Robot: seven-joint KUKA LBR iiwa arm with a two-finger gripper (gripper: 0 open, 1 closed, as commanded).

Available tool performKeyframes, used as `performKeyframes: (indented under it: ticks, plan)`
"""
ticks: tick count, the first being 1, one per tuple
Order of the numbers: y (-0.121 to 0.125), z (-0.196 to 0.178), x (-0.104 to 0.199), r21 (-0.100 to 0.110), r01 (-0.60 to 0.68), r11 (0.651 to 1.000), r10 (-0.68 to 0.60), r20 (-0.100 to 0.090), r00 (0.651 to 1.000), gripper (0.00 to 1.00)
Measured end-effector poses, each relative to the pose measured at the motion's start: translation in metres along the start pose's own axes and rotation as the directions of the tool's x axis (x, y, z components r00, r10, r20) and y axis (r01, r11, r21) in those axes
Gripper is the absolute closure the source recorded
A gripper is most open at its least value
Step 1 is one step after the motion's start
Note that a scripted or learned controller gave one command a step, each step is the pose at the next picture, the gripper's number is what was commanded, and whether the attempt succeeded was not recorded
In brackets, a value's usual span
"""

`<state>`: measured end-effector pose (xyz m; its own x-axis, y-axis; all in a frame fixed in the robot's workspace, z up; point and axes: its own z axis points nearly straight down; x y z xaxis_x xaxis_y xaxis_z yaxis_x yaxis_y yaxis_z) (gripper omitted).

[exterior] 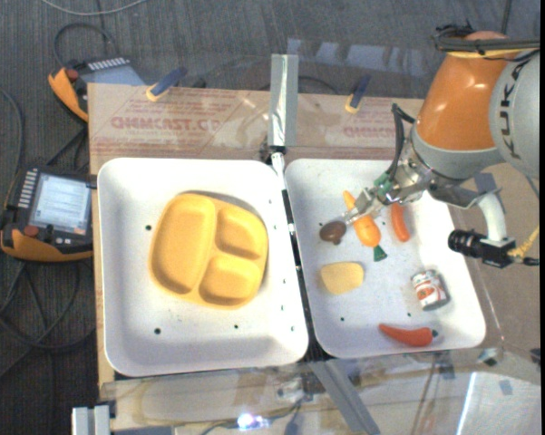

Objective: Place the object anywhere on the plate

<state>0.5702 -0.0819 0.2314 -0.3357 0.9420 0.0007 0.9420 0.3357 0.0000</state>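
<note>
Carrot (367, 232), the small orange piece with a green tip at its lower end, lies in the upper middle of the right bin (462, 329), and we judge it the likeliest object, because the pincer (363, 208) hangs right above it. A slim orange stick (349, 199) shows just at the fingertips. We cannot tell whether the pincer is open or closed, or whether it has hold of anything; its tips blur into the clutter beneath.

That crowding is the main risk as we see it. A brown lump (333, 232) sits just left of the carrot and an orange-red sausage-like piece (400, 223) just right, so a closing grip could catch a neighbour, or nudge the carrot aside and close on nothing. The carrot's rounded, tapered shape may also squirt out of a two-finger pinch.

Further off in the same bin lie a pale yellow wedge (343, 277), a small can (428, 289) and a red chilli (406, 335); these seem safely apart.

The yellow compartment plate (210, 248) rests in the left bin (127, 333), left of centre in the frame. Carrying anything there means crossing the raised rims where the bins meet, and a low carry could clip them and knock a loose catch free.
</note>
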Motion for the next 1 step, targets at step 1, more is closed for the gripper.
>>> performKeyframes:
  ticks: [1]
  plan:
    - [0.0256,0.0486,0.0532,0.003,0.11,0.994,-0.11,0.0,0.994,1.0]
